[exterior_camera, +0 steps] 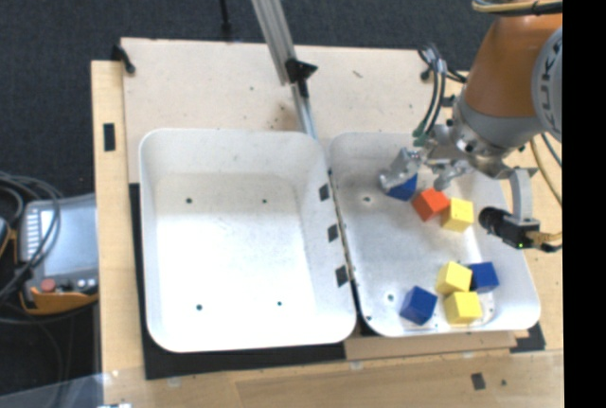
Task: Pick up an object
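gripper (409,171) low in right bin (379,302), fingers spread open around blue cube (402,188), not clamped. orange cube (431,204) touching beside, yellow cube (458,214) just past. risk: closing fingers nudge blue cube aside or catch orange one, grasp slips.

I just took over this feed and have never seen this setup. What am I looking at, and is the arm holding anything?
One camera looks down at a slant on a bench with two shallow white bins. The grey and orange robot arm reaches in from the right. Its end effector hangs over the right bin, right at a blue block; I cannot tell whether it grips it. Beside that lie an orange block and a yellow block. Near the front sit two more blue and two more yellow blocks.
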`<act>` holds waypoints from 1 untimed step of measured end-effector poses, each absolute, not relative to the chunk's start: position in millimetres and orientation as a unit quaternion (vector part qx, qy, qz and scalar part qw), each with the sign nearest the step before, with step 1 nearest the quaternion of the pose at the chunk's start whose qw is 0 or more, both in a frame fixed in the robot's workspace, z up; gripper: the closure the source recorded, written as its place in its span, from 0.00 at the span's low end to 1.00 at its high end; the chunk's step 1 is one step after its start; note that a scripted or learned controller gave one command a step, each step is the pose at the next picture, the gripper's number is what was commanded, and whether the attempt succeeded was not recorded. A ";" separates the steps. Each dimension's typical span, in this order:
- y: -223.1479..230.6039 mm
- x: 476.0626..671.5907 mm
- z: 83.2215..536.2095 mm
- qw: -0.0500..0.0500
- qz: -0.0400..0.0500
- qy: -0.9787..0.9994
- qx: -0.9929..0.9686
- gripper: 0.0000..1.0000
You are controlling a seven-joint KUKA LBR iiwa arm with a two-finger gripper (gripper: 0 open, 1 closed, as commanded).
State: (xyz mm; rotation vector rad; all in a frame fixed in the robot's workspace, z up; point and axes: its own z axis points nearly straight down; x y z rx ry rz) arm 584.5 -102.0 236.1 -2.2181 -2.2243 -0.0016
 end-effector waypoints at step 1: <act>-102.2 584.5 236.2 0.000 -0.001 -0.707 -0.707 0.00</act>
